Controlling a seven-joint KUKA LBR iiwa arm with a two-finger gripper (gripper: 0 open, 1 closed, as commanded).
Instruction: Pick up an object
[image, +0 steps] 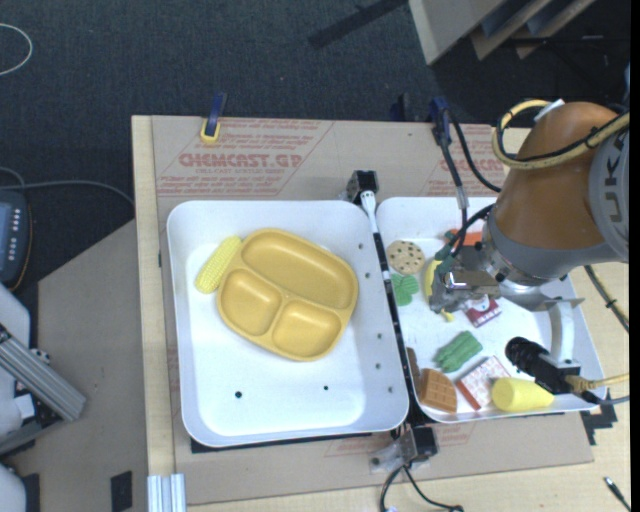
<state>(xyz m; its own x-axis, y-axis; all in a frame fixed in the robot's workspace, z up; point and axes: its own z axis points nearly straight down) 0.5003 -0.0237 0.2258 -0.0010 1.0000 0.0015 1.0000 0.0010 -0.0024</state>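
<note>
Tool (447, 290) hung low in right bin (420, 215), its tips blurred & partly hidden by arm (555, 190), so grip state unclear. Green toy (404, 289) lay just left of it, cookie (405, 256) nearby.

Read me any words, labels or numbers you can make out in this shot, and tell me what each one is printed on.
"CHEMCAST GP": red print on the brown protective sheet covering the bench behind the left bin; the last letters are blurred, so that reading is approximate.
Red print on the same sheet behind the right bin: too cut off to read.
Small red and white packet in the right bin: print too small to read.
</note>
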